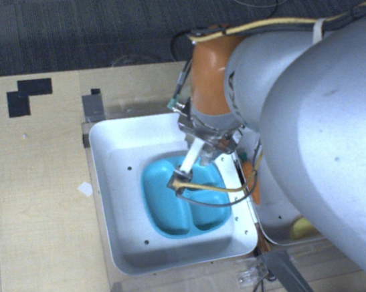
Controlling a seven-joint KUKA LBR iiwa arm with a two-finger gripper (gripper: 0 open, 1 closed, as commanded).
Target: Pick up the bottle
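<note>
My gripper sits low in the left shallow white bin, over a blue, two-lobed plastic object; I cannot tell the state of my fingers. At four o'clock, a yellow item lies in the right bin. I cannot identify the bottle with certainty.

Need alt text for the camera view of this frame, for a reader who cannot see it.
A grey arm with an orange band reaches from the right over the left white bin, its gripper low over a blue object lying in that bin. The arm covers most of the right bin, where something yellow peeks out.
</note>
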